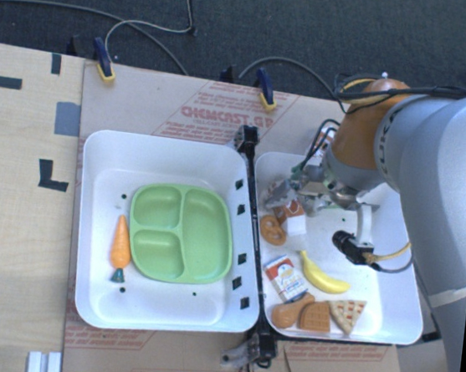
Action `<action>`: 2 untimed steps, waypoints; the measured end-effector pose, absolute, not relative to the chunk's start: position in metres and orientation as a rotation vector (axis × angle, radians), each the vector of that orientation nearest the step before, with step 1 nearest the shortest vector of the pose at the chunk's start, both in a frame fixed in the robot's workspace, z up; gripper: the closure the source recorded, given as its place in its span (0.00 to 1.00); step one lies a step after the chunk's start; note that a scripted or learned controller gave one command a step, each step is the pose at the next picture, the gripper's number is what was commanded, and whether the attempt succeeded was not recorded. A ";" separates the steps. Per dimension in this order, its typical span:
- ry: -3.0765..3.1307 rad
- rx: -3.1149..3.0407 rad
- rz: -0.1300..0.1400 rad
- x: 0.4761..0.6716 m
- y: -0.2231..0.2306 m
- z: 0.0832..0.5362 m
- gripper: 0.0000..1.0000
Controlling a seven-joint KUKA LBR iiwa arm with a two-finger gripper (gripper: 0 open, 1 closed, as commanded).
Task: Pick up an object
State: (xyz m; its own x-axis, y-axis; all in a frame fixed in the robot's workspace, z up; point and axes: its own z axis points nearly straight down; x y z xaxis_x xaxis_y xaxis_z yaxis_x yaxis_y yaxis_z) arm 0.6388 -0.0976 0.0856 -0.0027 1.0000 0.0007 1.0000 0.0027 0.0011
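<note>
- Cardboard sheeting [225, 117] covers the bench under two shallow white bins, clamped along its far edge, with dark carpet beyond.
- Left bin [96, 206] holds a green divided plate [181, 233] and, just beside the plate's left edge, a toy carrot [121, 243].
- Right bin [402, 315] holds my choices: a pretzel [274, 229], a banana [325, 276], a small carton [286, 278], two brown bread pieces [301, 316] and a waffle wedge [349, 313] near the front wall.
- My gripper [286, 198] sits low at the right bin's far-left corner, just above the pretzel.
- Whether my fingers are released or clenched I cannot tell; they blur into clutter.
</note>
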 end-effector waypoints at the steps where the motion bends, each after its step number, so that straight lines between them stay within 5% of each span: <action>1: 2.223 2.216 0.003 0.635 -0.100 0.086 0.00; 2: 2.225 2.218 0.002 0.637 -0.101 0.086 0.00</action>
State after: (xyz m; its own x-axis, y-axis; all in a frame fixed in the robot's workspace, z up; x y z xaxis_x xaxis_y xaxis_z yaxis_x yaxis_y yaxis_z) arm 0.6367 -0.1011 0.0857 -0.0034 1.0000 0.0013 1.0000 0.0034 0.0009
